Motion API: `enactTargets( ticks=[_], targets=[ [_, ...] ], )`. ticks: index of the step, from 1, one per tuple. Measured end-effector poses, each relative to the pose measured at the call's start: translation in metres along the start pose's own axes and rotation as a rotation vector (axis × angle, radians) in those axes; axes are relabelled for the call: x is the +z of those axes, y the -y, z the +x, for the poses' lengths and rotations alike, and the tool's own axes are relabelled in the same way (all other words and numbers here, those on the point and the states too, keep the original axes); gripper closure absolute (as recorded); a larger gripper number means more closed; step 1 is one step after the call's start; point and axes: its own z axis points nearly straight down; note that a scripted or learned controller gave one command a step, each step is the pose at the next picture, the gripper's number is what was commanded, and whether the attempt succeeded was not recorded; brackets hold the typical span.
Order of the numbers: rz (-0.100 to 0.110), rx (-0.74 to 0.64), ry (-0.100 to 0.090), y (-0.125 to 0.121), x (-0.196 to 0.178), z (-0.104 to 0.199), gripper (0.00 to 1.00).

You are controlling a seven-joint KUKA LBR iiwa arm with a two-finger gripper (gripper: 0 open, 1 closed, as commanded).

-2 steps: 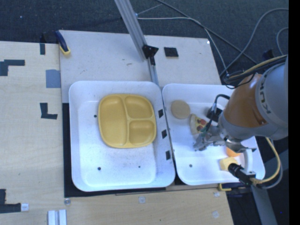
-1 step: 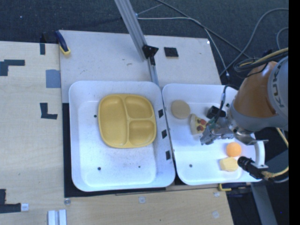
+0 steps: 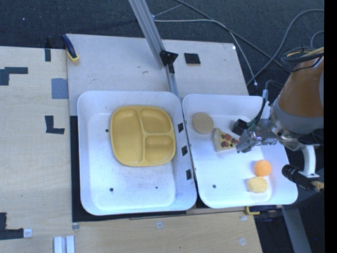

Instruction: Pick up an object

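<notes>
Cream-coloured and wedge-shaped, the pizza slice toy [image 3: 224, 140] lies in the right bin [image 3: 226, 191], near its middle, with small red and dark spots on top; its right edge is covered by the tip of the gripper [image 3: 243, 143], so contact between the two cannot be confirmed. The jaws sit low over that edge, but they are dark, small and blurred together, and I cannot tell whether they are spread or closed, or whether anything is between them. Just left of the slice and above it rests a round tan disc [image 3: 202, 123], like a cookie. Toward the bin's lower right lie an orange ball [image 3: 262, 168] and, just below it, a pale yellow lump [image 3: 257, 184] whose kind is hard to make out. The grey arm [image 3: 300, 96] with its orange band is cut off at the right. In the left bin [image 3: 95, 157] sits a yellow divided plate [image 3: 142, 135]. Both bins rest on the counter [image 3: 116, 62].
</notes>
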Motion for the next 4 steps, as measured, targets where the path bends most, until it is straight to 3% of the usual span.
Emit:
enactTargets(
  ticks=[1,4],
  targets=[
    [0.000,0.000,0.000,-0.001,-0.053,0.000,1.00],
    [0.008,-0.004,-0.002,0.013,-0.038,0.140,1.00]
  ],
)
